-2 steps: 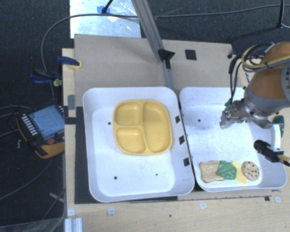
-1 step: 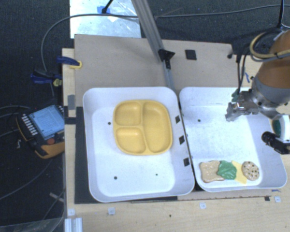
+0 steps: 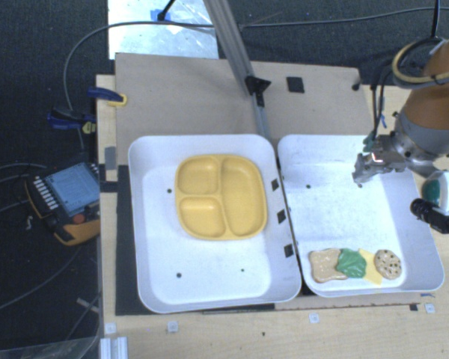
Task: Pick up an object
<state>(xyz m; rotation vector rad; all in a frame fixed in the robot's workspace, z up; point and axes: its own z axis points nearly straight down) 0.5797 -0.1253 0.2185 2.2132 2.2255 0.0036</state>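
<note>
At the far left of the frame, off the desk (image 3: 194, 96), a blue handheld controller (image 3: 69, 193) lies among cables. Next comes the left bin (image 3: 153, 275), which carries a yellow divided tray (image 3: 221, 197) near its middle. The right bin (image 3: 404, 223) follows, touching the left one along a shared edge. Low in that bin, near the bottom rim, sits a tight row of toy foods: a slice of toast (image 3: 325, 265), a green leaf (image 3: 352, 262) overlapping it, a yellow wedge (image 3: 371, 271) and a round cookie (image 3: 388, 263).

The end effector (image 3: 368, 166) hangs over the upper part of the right bin, well apart from the food row, and nothing is seen between its tips; whether it is spread or clenched cannot be told from this angle.

The step in hand looks like the approach. To do it well, the arm should travel toward the lower edge of the frame, centre over one piece, probably the cookie at the row's free end, and descend straight so neighbouring pieces are not pushed. The flat pieces will likely be hard to pinch.
</note>
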